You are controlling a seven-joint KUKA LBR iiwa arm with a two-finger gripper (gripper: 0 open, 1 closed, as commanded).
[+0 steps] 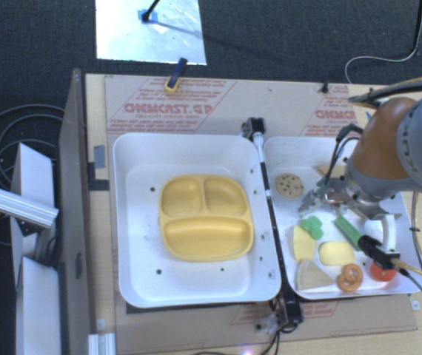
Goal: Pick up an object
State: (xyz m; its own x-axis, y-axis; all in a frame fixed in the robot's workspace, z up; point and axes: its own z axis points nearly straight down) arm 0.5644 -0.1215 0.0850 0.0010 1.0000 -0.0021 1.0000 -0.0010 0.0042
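The cookie (289,186) lies flat in the right bin (300,150), near the divider it shares with the left bin (133,198) and apart from the other toy food. These are gathered toward the near end: a green piece (312,225) touching the top of a yellow wedge (302,244), a pale triangular slice (313,276) just below the wedge, a rounded yellow lump (335,254) beside both, a pretzel (350,276) at the near rim, and a red piece (380,272) just right of it. A green stick-shaped piece (347,230) lies slanted above the lump. The claw (320,198) is low over the right bin, between the cookie and the green piece, with the grey arm and its orange band behind it. Whether it is open or closed, and whether it has hold of anything, cannot be told from this angle. The left bin holds a yellow divided plate (205,217) - three compartments, lying flat at its middle. Both bins sit on the table (218,98).
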